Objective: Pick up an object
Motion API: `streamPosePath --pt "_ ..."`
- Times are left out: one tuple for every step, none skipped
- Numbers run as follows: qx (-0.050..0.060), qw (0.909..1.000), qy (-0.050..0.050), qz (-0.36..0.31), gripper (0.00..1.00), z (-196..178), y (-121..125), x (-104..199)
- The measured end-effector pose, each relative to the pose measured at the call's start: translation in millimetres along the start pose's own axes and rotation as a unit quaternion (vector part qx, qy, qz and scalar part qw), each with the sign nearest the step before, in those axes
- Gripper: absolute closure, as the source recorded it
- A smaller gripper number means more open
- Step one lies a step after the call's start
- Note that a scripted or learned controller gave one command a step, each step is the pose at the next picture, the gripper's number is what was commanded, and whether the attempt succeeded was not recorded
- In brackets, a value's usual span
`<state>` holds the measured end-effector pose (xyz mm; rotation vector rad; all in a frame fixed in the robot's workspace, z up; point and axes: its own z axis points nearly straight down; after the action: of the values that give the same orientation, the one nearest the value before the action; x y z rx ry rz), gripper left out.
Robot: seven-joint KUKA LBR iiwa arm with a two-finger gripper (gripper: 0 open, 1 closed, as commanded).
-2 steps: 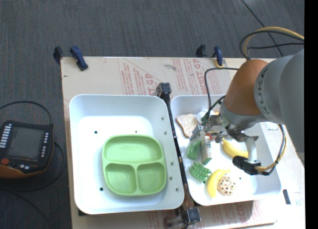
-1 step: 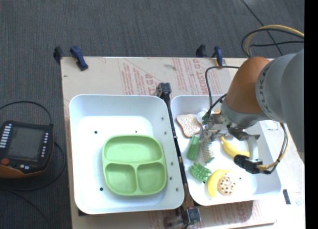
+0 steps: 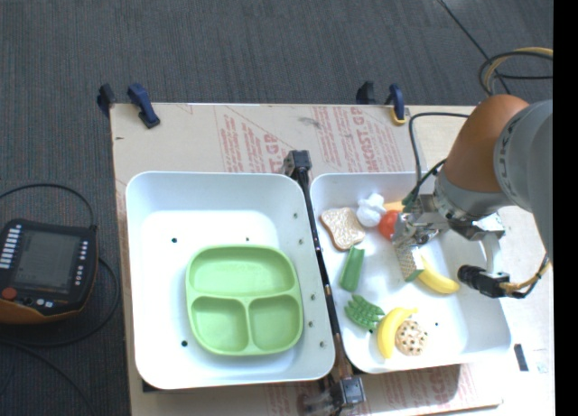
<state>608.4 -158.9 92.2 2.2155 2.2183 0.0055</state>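
The right bin (image 3: 479,337) holds several toy foods. A toast slice (image 3: 343,226), a white piece (image 3: 370,209) and a red piece (image 3: 388,223) lie at its upper left. A green cucumber (image 3: 352,268) and a dark green pod bunch (image 3: 363,312) sit near the bin's left wall. One yellow banana (image 3: 391,328) lies by a speckled cookie (image 3: 412,339) at the front, and another banana (image 3: 439,281) is in the middle. My gripper (image 3: 408,256) hangs low over the bin, between the red piece and the middle banana.
The left bin (image 3: 153,198) carries a light green divided plate (image 3: 244,300). A black teach pendant (image 3: 41,270) lies on the floor at far left. Blue clamps (image 3: 142,103) grip the board's back edge, and cables (image 3: 424,148) run near the arm.
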Motion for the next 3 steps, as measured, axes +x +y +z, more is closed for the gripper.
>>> streamPosePath --pt "0.003 1.0 0.001 -0.002 1.0 -92 37 -21" --pt "0.005 1.0 0.001 -0.005 1.0 -100 38 -20" --pt "0.003 1.0 0.001 -0.002 1.0 -171 38 19"
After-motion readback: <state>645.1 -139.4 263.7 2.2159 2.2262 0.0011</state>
